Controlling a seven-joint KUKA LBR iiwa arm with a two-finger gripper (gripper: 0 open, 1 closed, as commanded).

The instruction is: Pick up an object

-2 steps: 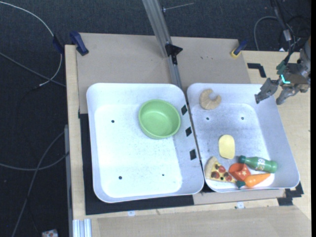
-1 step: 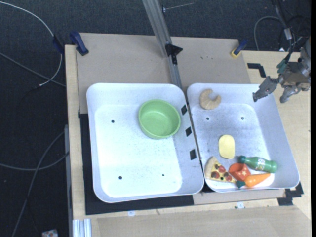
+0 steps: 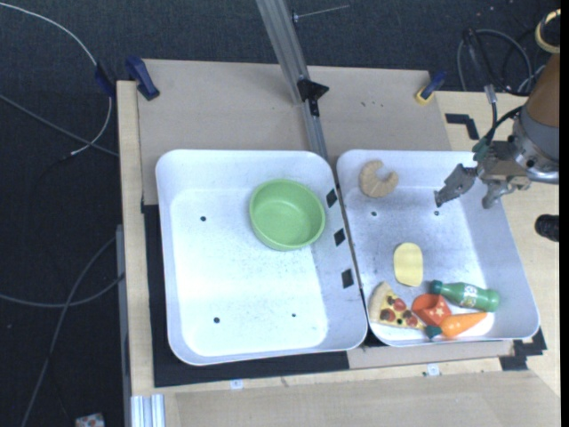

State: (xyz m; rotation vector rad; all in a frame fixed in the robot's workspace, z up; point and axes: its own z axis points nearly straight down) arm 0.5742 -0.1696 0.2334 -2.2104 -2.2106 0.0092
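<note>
My gripper point(image 3: 471, 189) hangs over the upper right of the right bin point(image 3: 524, 274), fingers spread wide and holding nothing. Taking the yellow piece point(image 3: 408, 264) as my mark (nearest loose target, I judge), it lies down and left of the gripper, well apart, long axis roughly up-down in view. Beyond it sit the green bottle point(image 3: 466, 294), carrot point(image 3: 462, 324) and pizza slice point(image 3: 389, 307).

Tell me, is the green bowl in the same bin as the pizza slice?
No, the green bowl sits in the left bin, the pizza slice in the right bin.
</note>
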